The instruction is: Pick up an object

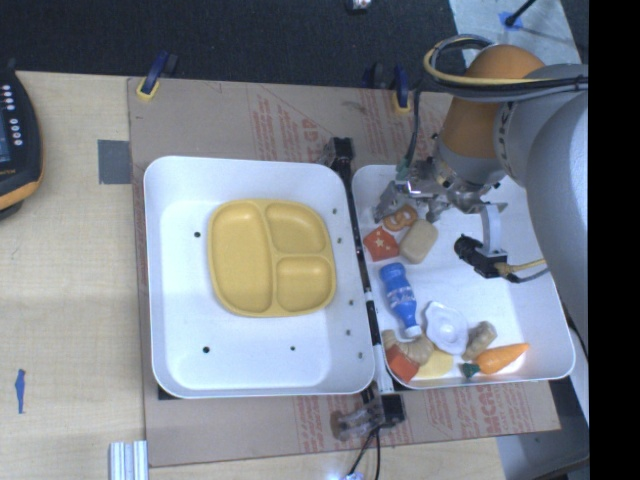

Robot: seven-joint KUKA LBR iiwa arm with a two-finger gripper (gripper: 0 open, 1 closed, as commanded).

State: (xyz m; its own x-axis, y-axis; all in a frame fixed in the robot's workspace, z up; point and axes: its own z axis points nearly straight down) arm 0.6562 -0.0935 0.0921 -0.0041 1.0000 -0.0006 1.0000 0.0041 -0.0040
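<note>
End effector [415,200] low in right bin [545,298], over beige block [419,240] beside red piece [381,244]; we cannot tell its opening. We judge block light, stiff, matte: take across short sides. Blue bottle [400,298] nearby, rounder, likelier to slip

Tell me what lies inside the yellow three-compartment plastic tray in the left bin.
Nothing lies in the yellow three-compartment plastic tray; all three compartments show bare yellow. The white bin floor beneath the tray is covered.
</note>
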